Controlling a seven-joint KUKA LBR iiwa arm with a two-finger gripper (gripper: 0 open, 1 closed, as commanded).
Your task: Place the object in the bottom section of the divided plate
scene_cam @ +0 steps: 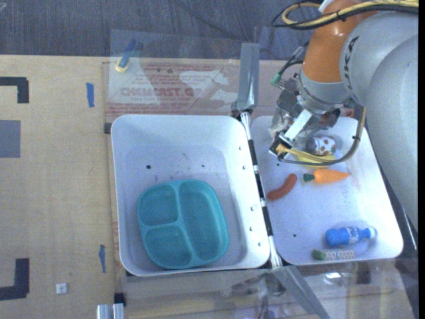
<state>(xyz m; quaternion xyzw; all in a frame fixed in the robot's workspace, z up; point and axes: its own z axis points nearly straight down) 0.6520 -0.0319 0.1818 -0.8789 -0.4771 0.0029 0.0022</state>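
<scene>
Gripper [287, 143] above right bin [382, 178]; finger state cannot be told. Left bin [126, 151]: one divided plate [182, 224]. Right bin: one carrot [325, 175], one sausage [282, 187], one bottle [348, 234].

I've got the hand [287, 143] low over the right bin [372, 244], just above a sausage [281, 187] and carrot [327, 175]. A blue bottle [348, 235] lies nearer the front. The teal divided plate [182, 224] sits in the left bin [179, 138].
</scene>
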